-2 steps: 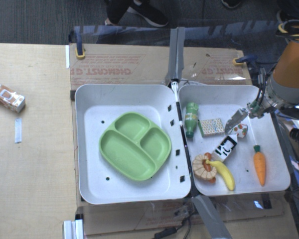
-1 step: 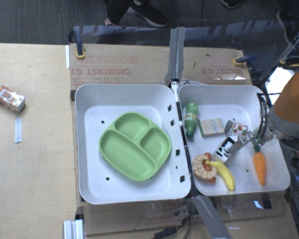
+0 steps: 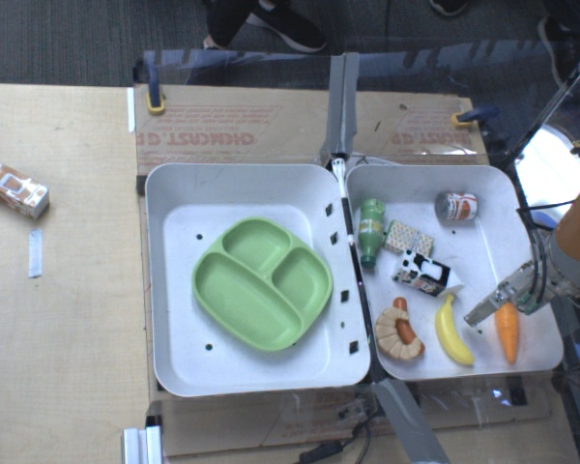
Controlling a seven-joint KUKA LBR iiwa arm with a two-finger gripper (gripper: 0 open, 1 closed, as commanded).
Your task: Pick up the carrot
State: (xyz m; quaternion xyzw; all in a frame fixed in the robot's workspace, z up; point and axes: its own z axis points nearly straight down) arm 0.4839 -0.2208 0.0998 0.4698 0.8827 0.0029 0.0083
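The orange carrot lies lengthwise near the front right corner of the right bin, just right of the yellow banana. My gripper reaches in from the right edge and sits low over the carrot's far end, touching or nearly touching it. From this angle the carrot looks to be resting on the bin floor.
The right bin also holds a hot dog, a black and white carton, a patterned box, a green bottle and a can. A green divided plate lies in the left bin.
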